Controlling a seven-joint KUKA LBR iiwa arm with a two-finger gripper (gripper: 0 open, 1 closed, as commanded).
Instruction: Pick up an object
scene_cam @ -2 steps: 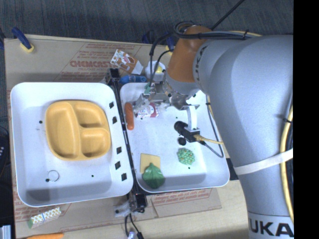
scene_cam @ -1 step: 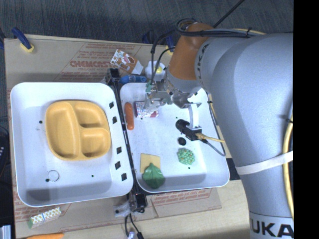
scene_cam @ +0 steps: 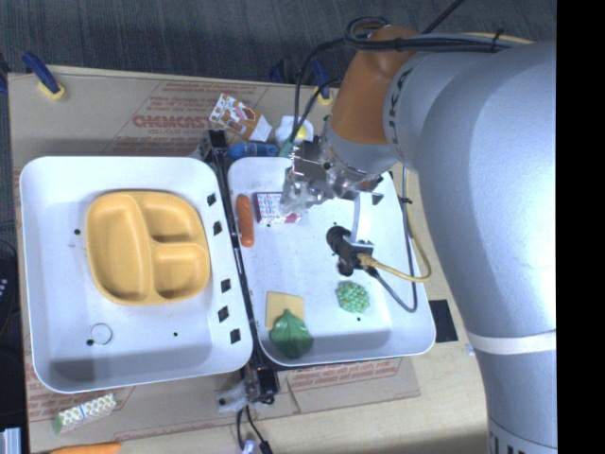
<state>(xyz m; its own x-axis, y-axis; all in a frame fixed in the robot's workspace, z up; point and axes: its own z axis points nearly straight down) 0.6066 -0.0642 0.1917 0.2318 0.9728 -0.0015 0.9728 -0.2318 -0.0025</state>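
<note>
One candidate stands nearest: the small printed packet (scene_cam: 268,206) in the right bin (scene_cam: 397,334), just left of my gripper (scene_cam: 301,189). An orange sausage (scene_cam: 246,219) lies lengthwise beyond it. Finger state: cannot tell.

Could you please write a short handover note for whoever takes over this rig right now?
Claw: low in the right bin, at its upper left, over a small red-and-white packet; nothing seen held.
Right bin: orange sausage-shaped item by the left wall, green round cluster, green leafy item on a yellow square at the front.
Left bin: yellow divided tray.
Done: no pick visible.
Left: grasp and lift one object.
</note>
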